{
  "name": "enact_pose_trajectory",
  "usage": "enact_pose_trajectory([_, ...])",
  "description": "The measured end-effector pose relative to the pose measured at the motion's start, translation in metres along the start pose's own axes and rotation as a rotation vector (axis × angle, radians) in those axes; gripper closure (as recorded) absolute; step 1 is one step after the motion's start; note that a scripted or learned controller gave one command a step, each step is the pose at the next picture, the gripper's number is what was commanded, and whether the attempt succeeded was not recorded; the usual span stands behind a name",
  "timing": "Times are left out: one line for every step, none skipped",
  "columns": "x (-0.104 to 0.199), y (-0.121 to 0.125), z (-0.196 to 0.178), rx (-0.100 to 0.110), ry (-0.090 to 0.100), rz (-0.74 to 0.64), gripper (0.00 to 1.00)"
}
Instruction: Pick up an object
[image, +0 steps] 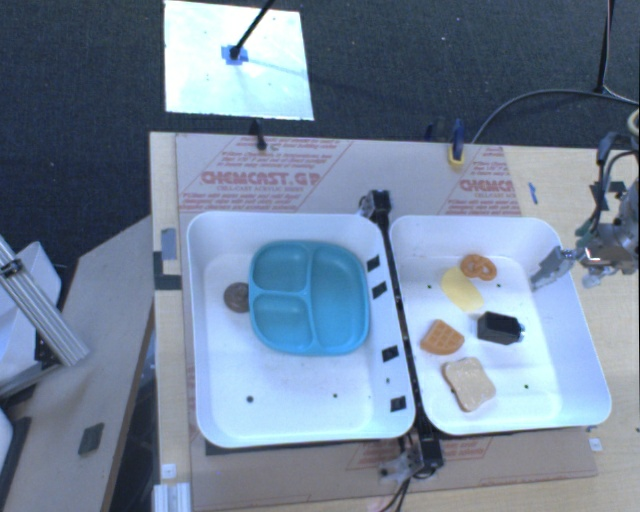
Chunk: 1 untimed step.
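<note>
Tool (556, 266) hangs over right bin's (570, 330) far right rim, grip unclear; black block (498, 327) and toast (469, 384) lie nearby

The robot is showing very little of itself at the right edge. Its claw (556, 268) is looking like dull grey metal, a flat angled finger (549, 269) catching pale light along one side. Behind it a boxy grey-white block (610, 255) is carrying small dark fittings and a red speck. Above that, thin dark cables (602, 190) are looping around a slim metal frame, with a bluish glint on the upper part. Finer markings are blurring out.
</note>
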<state>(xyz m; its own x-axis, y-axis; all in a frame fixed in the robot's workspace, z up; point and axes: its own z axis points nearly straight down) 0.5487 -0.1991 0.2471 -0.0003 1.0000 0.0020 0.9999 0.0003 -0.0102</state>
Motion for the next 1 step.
enact_pose_trajectory([0.0009, 0.0025, -0.0066, -0.012, -0.003, -0.004, 0.00])
